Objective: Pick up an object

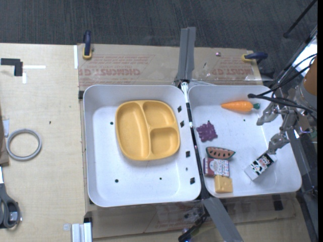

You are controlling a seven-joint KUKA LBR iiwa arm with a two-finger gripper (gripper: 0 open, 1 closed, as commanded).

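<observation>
Where the right bin's edge runs, hand (276, 130) hangs spread | milk carton (259, 166) just below, apart.

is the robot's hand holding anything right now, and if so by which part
Nothing is visibly held. The hand hovers just above the small black-and-white carton.

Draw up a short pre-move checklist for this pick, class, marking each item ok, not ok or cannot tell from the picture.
1. Gripper over the right bin: ok.
2. Target within reach: milk carton lies just below the gripper: ok.
3. Carton apart from the cheese wedge and watermelon slice: ok.
4. Carton between the fingers: not ok, not yet.
5. Carrot away from the carton: ok.
6. Carton near the bin's right wall, room to close: cannot tell.
</observation>
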